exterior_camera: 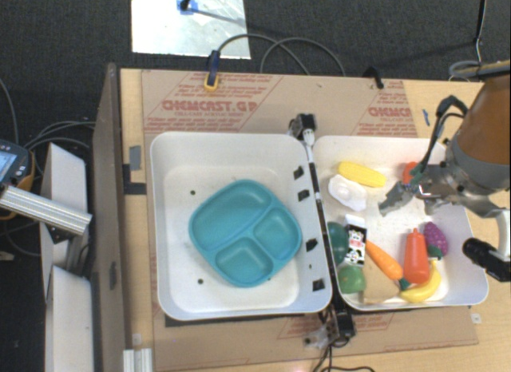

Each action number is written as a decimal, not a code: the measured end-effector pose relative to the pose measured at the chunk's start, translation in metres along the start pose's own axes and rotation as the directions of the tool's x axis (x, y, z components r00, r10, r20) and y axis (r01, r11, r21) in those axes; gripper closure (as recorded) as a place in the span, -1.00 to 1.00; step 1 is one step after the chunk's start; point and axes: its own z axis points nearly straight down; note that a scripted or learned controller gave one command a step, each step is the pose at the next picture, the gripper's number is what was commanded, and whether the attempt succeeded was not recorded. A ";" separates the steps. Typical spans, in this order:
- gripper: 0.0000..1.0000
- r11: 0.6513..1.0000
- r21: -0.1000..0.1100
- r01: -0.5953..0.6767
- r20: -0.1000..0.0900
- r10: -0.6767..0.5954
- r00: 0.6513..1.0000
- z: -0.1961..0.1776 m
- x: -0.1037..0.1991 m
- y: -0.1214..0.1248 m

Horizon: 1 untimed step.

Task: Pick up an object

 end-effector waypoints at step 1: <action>-1.00 1.000 0.006 -0.006 -0.001 0.006 1.000 0.112 -0.046 -0.022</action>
